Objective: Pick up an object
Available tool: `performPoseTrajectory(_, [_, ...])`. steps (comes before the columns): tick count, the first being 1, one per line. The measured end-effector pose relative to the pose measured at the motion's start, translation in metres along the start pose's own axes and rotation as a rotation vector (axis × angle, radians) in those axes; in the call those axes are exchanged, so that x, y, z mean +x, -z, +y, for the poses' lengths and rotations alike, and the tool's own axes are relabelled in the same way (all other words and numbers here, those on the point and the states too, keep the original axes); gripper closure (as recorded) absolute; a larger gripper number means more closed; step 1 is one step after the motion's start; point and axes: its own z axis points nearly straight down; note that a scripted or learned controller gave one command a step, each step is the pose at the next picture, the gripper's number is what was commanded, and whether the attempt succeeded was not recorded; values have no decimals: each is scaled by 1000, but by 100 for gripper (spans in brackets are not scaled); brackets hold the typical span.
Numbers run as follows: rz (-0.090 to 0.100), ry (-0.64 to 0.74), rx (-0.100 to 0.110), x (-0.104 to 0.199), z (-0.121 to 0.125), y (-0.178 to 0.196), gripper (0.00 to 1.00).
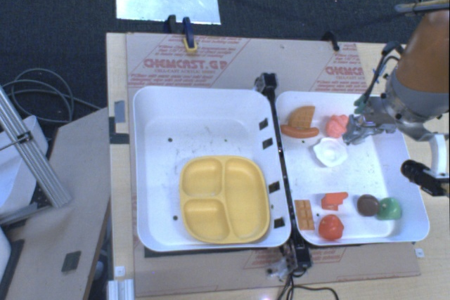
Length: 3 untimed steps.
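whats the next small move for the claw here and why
Probably a short descent toward the pink object. The claw sits in the right bin just beside that piece, with the white cup-like item below it in the view. Nothing shows between its fingers, and whether they are open is unclear, so lowering carefully seems safest.

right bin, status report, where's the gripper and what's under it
Gripper low over right bin, between pink piece and white cup. Nothing seen held. Orange waffle piece close by on the far side.
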Motion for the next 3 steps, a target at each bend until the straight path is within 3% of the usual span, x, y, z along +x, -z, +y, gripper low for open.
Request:
performPoseTrajectory(1, [-2, -6, -1, -29, 6, 20, 100])
performPoseTrajectory(3, [-1, -1, 2, -17, 13, 6, 100])
